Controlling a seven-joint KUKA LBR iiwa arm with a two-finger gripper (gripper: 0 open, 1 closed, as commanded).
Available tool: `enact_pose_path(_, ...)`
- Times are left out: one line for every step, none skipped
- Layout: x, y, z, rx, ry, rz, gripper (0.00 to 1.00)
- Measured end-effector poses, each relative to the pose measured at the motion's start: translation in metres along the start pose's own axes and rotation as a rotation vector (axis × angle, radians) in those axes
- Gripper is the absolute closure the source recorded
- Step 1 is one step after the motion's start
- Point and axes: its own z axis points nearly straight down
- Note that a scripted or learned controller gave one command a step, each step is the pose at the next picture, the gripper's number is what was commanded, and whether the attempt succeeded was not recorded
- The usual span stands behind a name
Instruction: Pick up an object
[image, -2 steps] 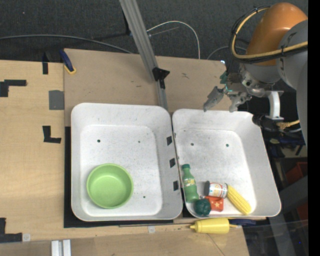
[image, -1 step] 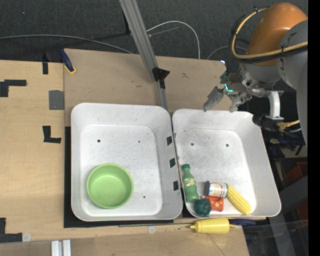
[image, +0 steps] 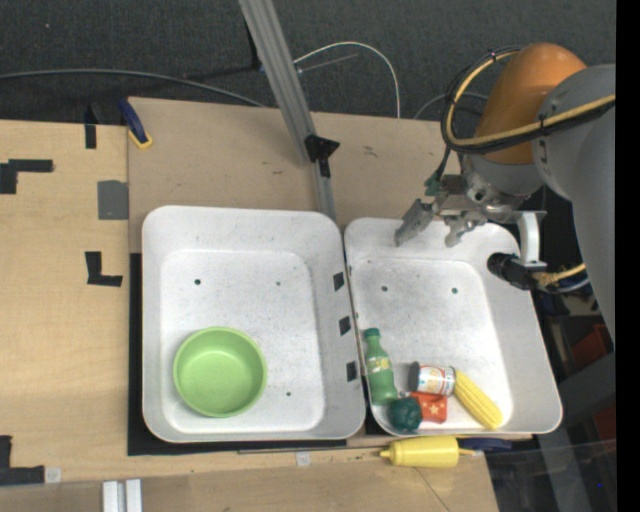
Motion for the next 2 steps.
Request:
enact_pose_path(0.004,-0.011,0.052,0.000,0.000,0.000,0.00)
enact_pose_path(0.005,-0.010,0.101,-0.007,-0.002,-0.001,0.00)
